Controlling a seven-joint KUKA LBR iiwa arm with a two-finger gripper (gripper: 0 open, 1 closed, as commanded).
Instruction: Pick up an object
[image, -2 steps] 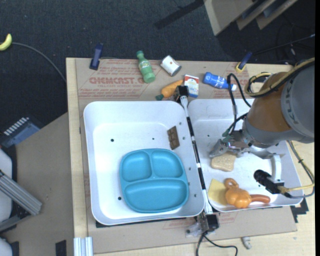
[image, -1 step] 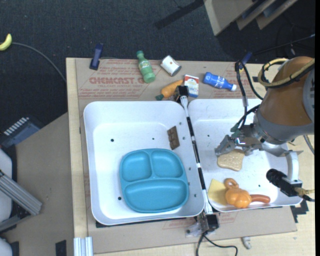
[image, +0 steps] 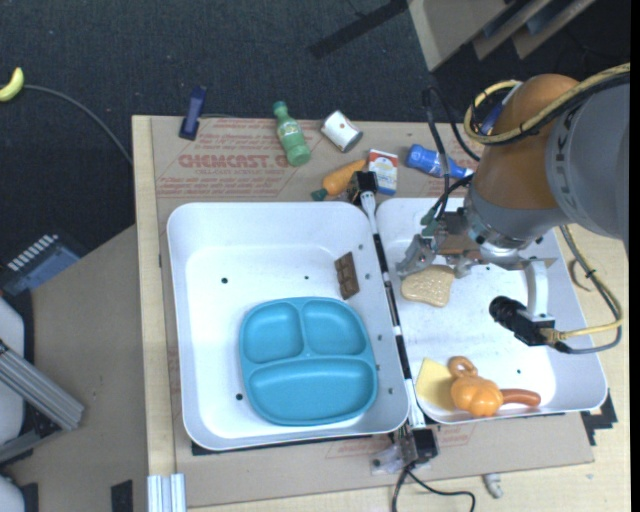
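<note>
While the jaws (image: 432, 258) hover low over the tan bread slice (image: 427, 289) in the right bin (image: 560, 395), their spread cannot be told; the slice looks light, flat and stiff, best pinched across its edges

Two white bins: left bin (image: 200, 300), right bin (image: 570, 385). Left bin: one blue tray (image: 307, 360), one brown block (image: 346, 275). Right bin: one tan toast piece (image: 428, 289), one yellow wedge (image: 430, 382), one orange toy (image: 472, 390). On the bench (image: 240, 160) behind the bins: one green bottle (image: 292, 134), one white cup (image: 341, 130), one blue bottle (image: 430, 160), one small carton (image: 382, 170), one blue marker (image: 192, 112).
</note>
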